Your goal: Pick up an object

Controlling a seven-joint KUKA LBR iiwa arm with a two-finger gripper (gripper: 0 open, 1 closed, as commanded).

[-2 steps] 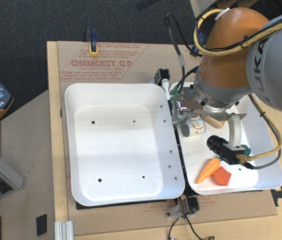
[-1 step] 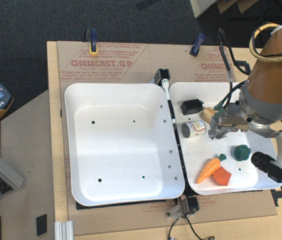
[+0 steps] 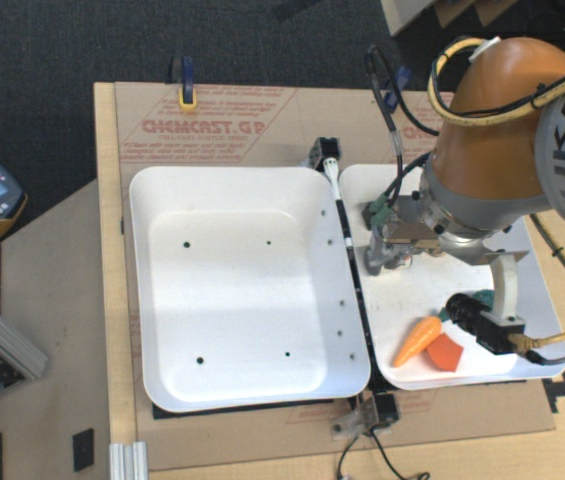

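A grey arm (image 3: 502,118) with an orange band reaches in from the right over a cardboard-covered counter (image 3: 262,118) that carries two shallow white bins side by side. The jaws hang low over the right bin (image 3: 394,310), close to its left wall and near the divider between the bins. From this angle I cannot tell whether the jaws are wide or narrow, and nothing can be seen between them. An orange carrot-shaped toy (image 3: 417,339) lies on the bin floor in front of the jaws and slightly to their right, clearly apart from them. A red block (image 3: 446,354) sits just beside the carrot's thick end, farther from the jaws. The left bin (image 3: 232,298) lies across the divider from the jaws.
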